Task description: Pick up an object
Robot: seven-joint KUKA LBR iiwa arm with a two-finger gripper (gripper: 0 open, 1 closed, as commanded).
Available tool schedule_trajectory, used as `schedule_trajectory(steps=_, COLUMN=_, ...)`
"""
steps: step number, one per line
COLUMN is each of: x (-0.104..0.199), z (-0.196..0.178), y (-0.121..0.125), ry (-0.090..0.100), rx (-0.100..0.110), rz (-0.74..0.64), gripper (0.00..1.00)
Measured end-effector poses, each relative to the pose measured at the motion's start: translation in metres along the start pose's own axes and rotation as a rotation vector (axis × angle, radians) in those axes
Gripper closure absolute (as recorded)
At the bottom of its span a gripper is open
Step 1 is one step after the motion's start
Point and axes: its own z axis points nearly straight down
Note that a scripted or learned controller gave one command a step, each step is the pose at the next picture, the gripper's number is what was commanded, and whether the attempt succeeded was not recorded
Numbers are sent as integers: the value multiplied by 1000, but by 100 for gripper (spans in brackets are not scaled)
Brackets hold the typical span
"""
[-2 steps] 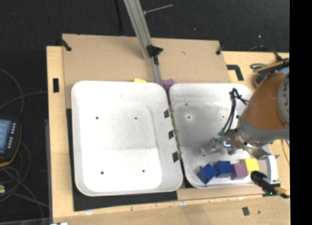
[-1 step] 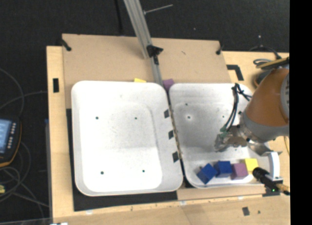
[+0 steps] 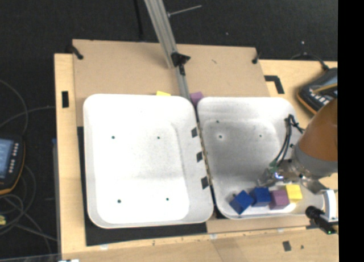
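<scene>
Dark carpet strewn with cables surrounds a pale wooden desk carrying two shallow white plastic bins side by side, seen from above at a slant. Nothing lies on the smooth, speckled floor of the left bin, which has rounded corners. All the candidates for the pick sit in the right bin, huddled in its near right corner: two blue blocks, a purple block and a yellow block, small matte cubes packed so close that they touch or nearly touch. Reaching in from the right, the robot arm, its orange band rounded and glossy, hangs over that corner with the gripper low above the cluster; whether its jaws are wide or closed cannot be told, as the wrist and cabling hide them. By the look of it, the approach stage of the pick is in hand, with no block seen held. Any next move would call for singling out one cube from tight neighbours near the bin wall, a crowded target. Two more small pieces, one yellow and one purple, lie on the desk just behind the bins, beside a slanting aluminium rail.
</scene>
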Motion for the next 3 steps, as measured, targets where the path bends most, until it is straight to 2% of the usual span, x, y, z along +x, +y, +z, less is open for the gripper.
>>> schedule_trajectory(steps=1, x=1, z=-1, y=1, ry=-3, rx=-3, rz=0, gripper=0)
schedule_trajectory(steps=2, x=54, z=-215, y=13, ry=-3, rx=-8, rz=-9, gripper=0)
schedule_trajectory(steps=3, x=132, z=-183, y=22, ry=2, rx=2, rz=-13, gripper=0)
